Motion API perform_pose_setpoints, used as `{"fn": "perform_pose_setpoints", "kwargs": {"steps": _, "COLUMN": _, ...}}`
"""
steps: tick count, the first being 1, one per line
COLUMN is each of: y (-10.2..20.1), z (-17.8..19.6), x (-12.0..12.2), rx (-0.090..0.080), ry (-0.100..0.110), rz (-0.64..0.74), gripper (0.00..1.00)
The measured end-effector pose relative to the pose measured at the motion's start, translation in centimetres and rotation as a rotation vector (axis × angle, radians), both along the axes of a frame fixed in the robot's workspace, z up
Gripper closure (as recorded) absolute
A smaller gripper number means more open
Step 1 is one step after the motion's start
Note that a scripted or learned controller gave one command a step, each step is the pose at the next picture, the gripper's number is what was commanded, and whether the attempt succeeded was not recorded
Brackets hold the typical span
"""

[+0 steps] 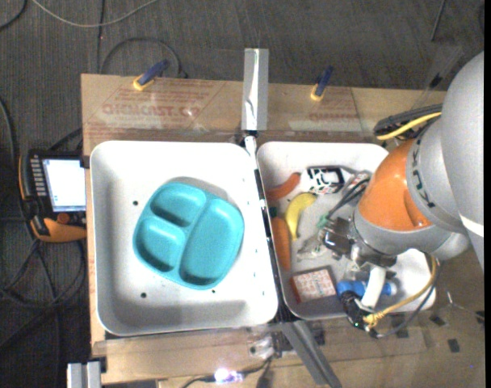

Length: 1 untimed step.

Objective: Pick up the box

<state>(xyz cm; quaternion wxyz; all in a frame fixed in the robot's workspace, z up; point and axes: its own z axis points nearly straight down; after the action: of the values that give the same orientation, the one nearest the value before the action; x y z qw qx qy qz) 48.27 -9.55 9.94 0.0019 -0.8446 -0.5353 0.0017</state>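
You have two shallow white bins: the left bin [108, 241] holds one teal plastic plate with three compartments [189, 233], while the right bin [367, 153] holds one small flat box with a reddish printed top [312, 284], two orange elongated pieces [280, 242], one yellow curved piece [300, 211] and one black-and-white packet [325, 175]. The box lies near that bin's lower left corner in the view, just below the lower orange piece. The grey arm with its orange band [391, 192] reaches in from the right and bends down over the right bin, its gripper [334, 237] low among the clutter, up and to the right of the box; you cannot tell how wide it stands or whether it has hold of anything.
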Motion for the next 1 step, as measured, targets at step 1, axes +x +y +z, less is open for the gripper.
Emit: {"fn": "perform_pose_setpoints", "kwargs": {"steps": 1, "y": -1.43, "z": -0.88, "x": 0.38, "rx": 0.003, "ry": -0.011, "rz": -0.024, "gripper": 0.00}}
